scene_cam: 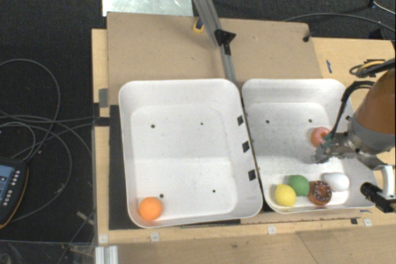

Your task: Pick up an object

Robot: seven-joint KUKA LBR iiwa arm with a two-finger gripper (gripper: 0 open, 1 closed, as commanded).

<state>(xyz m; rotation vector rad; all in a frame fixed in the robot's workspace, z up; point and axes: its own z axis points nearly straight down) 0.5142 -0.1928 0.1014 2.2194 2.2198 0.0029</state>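
My gripper (323,150) reaches into the right bin (291,96) from the right and sits low over its right side. A reddish-pink object (319,135) lies right by the fingertips, partly covered by them. Along the bin's front edge lie a yellow ball (284,195), a green ball (299,183), a brown sprinkled doughnut (320,193) and a white object (336,181). An orange ball (150,208) rests in the front left corner of the left bin (179,96).
A grey pole (207,6) slants across the cardboard behind the bins. The arm's orange band (377,108) rises at the right edge. Cables and a handheld device (9,185) lie on the dark floor at left.
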